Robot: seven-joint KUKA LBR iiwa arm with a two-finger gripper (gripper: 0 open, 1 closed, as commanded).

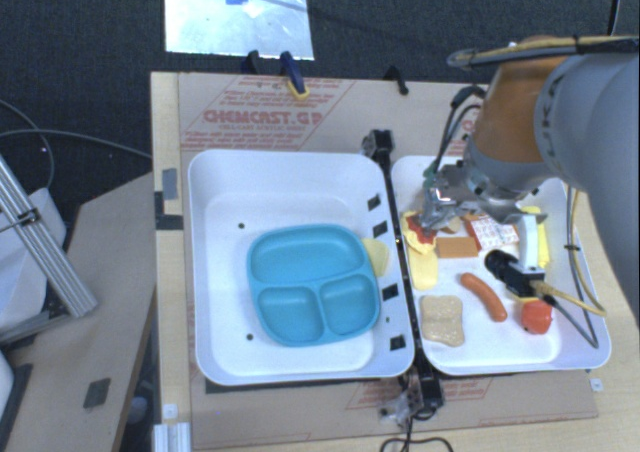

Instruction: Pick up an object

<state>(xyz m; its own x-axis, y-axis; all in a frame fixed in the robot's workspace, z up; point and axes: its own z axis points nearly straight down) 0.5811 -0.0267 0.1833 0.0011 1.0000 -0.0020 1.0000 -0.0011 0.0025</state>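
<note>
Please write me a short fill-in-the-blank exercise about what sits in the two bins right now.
1. The blue divided tray has ___ compartments.
2. The blue divided tray lies in the ___ bin.
3. The toy sausage lies in the right bin, between the slice of bread and the small ___ tomato.
4. The gripper is over the ___ bin.

Missing words: three; left; red; right

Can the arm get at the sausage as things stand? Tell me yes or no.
Probably yes. The sausage lies bare on the right bin's floor, apart from the bread and the tomato, with nothing over it. The gripper hangs over that same bin.
</note>
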